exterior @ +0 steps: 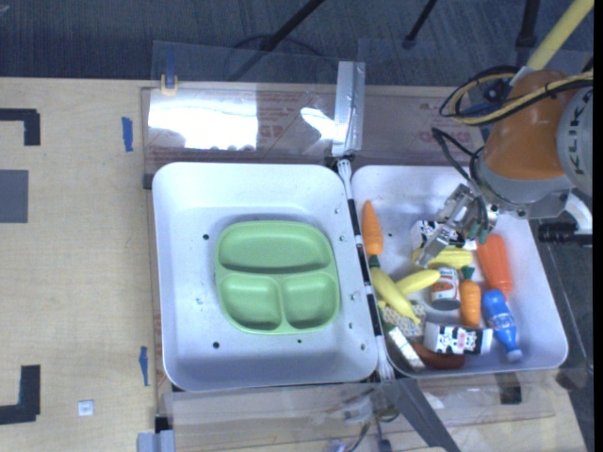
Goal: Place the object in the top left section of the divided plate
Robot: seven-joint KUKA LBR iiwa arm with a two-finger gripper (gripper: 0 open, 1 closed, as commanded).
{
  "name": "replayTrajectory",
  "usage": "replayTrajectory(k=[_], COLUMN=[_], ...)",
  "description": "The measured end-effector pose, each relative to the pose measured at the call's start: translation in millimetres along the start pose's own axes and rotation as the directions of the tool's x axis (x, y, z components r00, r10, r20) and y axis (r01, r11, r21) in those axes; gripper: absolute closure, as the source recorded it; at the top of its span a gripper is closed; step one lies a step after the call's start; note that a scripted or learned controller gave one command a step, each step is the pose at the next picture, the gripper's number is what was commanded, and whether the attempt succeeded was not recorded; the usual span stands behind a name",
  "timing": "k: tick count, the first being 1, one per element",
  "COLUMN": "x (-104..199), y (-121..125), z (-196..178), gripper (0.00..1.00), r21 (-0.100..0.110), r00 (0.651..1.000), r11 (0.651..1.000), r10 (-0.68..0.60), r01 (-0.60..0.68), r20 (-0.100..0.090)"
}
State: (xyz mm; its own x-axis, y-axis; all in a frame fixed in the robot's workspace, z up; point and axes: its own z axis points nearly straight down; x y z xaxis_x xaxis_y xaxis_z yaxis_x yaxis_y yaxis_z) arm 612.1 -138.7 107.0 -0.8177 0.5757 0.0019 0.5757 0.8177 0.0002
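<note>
One green divided plate [276, 275] sits alone; two bananas [405, 285] lie below the gripper [443, 229], whose grasp is unclear.

Wide open room is seen over the left bin [179, 205], where only the green divided plate [278, 275] lies low at the centre, with bare white floor left all around it. The right bin [546, 347] is crowded: a carrot [372, 229] at 9 o'clock against the dividing wall, bananas [400, 285] across the middle, a blue bottle [500, 323] and an orange piece [494, 262] at 3 o'clock. The pincer [443, 232] is poised over this clutter. A clear panel [254, 116] stands at 12 o'clock behind the left bin.
</note>
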Motion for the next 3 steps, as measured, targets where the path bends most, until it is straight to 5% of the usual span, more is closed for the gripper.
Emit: replayTrajectory(k=[1,3], x=[8.0,7.8], y=[90.2,89.7], z=[-76.8,-76.7], gripper=[0.00,0.00], r21=[-0.002,-0.002], r00=[0.979,0.979], r11=[0.979,0.979], r10=[-0.203,-0.202], r01=[0.203,0.202], r20=[0.005,0.004])
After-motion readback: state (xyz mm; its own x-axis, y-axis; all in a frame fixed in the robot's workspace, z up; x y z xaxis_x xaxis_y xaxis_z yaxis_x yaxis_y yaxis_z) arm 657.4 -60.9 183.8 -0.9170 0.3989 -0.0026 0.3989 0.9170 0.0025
